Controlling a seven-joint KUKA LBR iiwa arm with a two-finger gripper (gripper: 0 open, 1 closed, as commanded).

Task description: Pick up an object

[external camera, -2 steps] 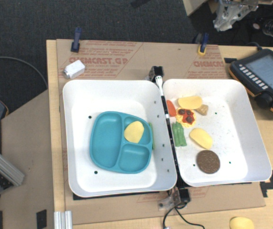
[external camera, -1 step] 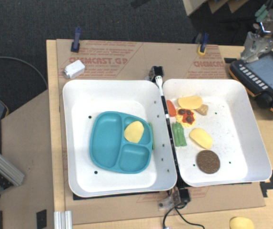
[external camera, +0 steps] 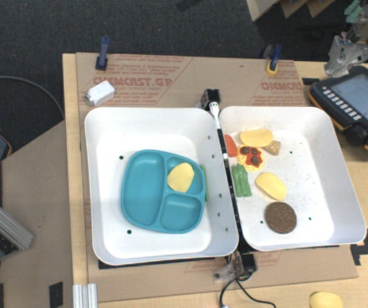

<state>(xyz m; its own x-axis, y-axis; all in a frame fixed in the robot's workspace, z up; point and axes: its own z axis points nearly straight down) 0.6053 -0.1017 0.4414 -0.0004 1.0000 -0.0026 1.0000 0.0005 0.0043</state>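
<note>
Teal divided plastic plate (external camera: pixel 155 194) is seen in left white bin (external camera: pixel 100 172), yellow oval piece (external camera: pixel 181 178) at its 2 o'clock compartment. Right white bin (external camera: pixel 328 172) holds yellow pieces (external camera: pixel 270 185), green strip (external camera: pixel 241 181), brown round disc (external camera: pixel 280 217) at 6 o'clock.

Round yellow object (external camera: pixel 325 299) at 5 o'clock cut by bottom edge. My black teach pendant (external camera: pixel 356 102) at 2 o'clock clipped right. Small red-and-dark food piece (external camera: pixel 252 156) too small to identify.
</note>
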